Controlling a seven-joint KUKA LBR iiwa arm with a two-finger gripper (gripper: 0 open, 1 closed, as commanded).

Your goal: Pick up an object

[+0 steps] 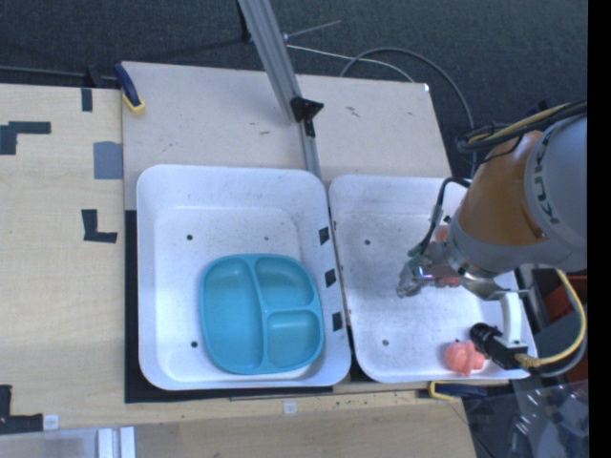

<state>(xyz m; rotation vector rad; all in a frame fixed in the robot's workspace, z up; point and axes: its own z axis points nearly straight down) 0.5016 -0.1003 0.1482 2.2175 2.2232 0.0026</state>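
A small pink object (pixel 462 357) lies near the front right corner of the right bin (pixel 382 342). My gripper (pixel 412 282) hangs over the middle of that bin, up and to the left of the pink object and apart from it. Nothing shows between its fingers. A teal divided plate (pixel 260 311) rests in the left bin (pixel 172 256).
A grey metal pole (pixel 277 60) slants down from the top to the seam between the bins. A blue and yellow clamp (pixel 130 88) sits at the bench's back left corner. The arm's body covers the right bin's right side.
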